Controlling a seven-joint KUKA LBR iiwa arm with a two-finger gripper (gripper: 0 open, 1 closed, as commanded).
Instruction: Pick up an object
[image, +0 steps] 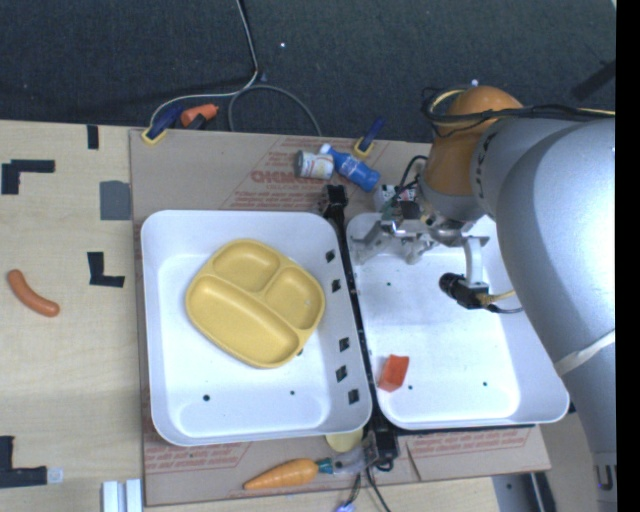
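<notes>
Nothing is picked up yet. The gripper (412, 232) hangs over the right bin's (500, 400) far edge; its grip I can't tell. The small red object (393, 371) lies well below it, untouched.

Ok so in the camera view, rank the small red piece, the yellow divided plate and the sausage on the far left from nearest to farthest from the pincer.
1. Small red piece, in the right bin, below the pincer.
2. Yellow divided plate, in the left bin.
3. Sausage, on the bench outside both bins, far left.
</notes>
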